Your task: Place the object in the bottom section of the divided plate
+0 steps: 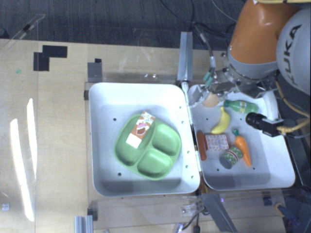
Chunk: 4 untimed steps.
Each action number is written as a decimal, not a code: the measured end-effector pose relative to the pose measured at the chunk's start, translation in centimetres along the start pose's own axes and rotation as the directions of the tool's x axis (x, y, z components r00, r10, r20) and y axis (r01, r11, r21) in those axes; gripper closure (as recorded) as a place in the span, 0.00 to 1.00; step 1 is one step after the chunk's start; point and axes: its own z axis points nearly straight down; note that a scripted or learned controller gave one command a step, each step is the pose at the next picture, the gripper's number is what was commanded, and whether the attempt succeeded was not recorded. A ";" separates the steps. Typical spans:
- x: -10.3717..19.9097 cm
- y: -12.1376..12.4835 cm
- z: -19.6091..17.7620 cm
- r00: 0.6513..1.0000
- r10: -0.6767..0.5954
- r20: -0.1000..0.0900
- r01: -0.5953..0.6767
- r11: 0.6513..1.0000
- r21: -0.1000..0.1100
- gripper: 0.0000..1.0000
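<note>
One small printed cardboard packet (141, 129) lies at eleven o'clock on the green divided plastic plate (167, 140). We judge it light, stiff; pinch its long edges. Hand (214, 84) state: cannot tell.

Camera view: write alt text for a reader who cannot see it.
A green divided plate sits in the left white bin, a small carton lying across its upper-left section. The right bin holds a banana, carrot and can.

Robot lab: KUKA arm (272, 33), bench (58, 144), white bins (102, 178).
</note>
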 end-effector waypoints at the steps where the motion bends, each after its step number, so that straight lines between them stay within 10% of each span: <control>1: -5.4 3.8 -0.4 0.999 -0.049 0.000 0.049 0.999 0.001 0.00; 2: -10.4 5.7 -0.3 1.000 0.014 0.001 -0.014 1.000 -0.001 0.00; 3: -13.8 2.3 -11.0 0.996 0.087 0.002 -0.087 0.996 -0.003 0.00; 4: -20.9 -3.1 -12.8 0.999 0.042 0.003 -0.042 0.999 -0.002 0.00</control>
